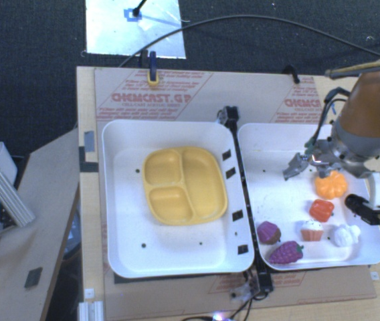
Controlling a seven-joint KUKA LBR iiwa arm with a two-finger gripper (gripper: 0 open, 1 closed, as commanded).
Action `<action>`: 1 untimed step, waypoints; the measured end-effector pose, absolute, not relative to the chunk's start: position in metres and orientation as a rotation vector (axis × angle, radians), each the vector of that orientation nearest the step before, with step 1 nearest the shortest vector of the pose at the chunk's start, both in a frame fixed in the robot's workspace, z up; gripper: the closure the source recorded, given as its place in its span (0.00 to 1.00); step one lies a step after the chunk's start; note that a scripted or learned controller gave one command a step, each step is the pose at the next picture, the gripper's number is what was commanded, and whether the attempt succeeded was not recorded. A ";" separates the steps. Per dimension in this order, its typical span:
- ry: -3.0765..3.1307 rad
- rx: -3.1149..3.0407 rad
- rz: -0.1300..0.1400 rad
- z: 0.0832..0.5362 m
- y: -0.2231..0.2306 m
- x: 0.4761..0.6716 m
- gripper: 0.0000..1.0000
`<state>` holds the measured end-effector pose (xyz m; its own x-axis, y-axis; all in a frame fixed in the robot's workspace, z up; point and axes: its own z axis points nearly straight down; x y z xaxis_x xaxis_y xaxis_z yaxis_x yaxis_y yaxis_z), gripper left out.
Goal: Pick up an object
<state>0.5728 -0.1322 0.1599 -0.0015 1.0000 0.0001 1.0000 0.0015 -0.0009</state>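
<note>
Bins: two. One yellow divided plate (184, 185) fills the left bin (123, 246); six toys lie at the right bin's (270, 146) five o'clock. Gripper (302, 164) jaw state: cannot tell.

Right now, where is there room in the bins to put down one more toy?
The right bin has bare floor along its left side, between the divider and the gripper. The left bin has open floor around the yellow tray. The right bin's lower right corner is crowded: pumpkin, pepper, cupcake, grapes.
</note>
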 end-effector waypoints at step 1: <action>-2.220 -2.218 0.003 0.097 -0.129 0.572 0.00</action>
